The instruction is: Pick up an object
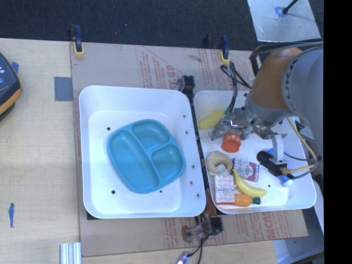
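The right bin holds a red-orange cup, a yellow pepper-like toy, a tan bagel, two printed packets, a banana and a small carrot. My gripper hangs over the upper middle of this bin, just above the far edge of the red-orange cup. It is open, one grey finger towards the yellow toy, and nothing is held between the fingers. The grey arm with its orange band hides the bin's far right corner.
The left bin holds a blue divided plate. A narrow rim separates the two bins. Clamps pin the cardboard sheet at the back, and a dark device sits at the bench's left edge.
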